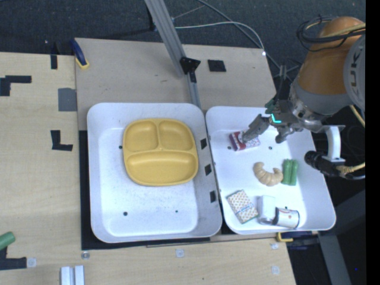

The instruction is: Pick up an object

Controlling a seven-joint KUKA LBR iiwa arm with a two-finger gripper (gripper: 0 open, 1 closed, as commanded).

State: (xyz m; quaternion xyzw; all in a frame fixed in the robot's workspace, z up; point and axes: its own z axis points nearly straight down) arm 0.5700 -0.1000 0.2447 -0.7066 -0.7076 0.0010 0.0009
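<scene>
The gripper (pixel 268 133) is being held spread wide over the right bin (pixel 314 209), nothing being pinched between its fingers. One fingertip (pixel 252 136) is being kept just beside the red packet (pixel 237 141) lying near that bin's back left corner.

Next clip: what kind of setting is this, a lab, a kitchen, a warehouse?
Most likely a robotics lab bench: two white bins of assorted test objects such as a yellow divided plate, the arm's tool over the right one, and loose cables.
</scene>
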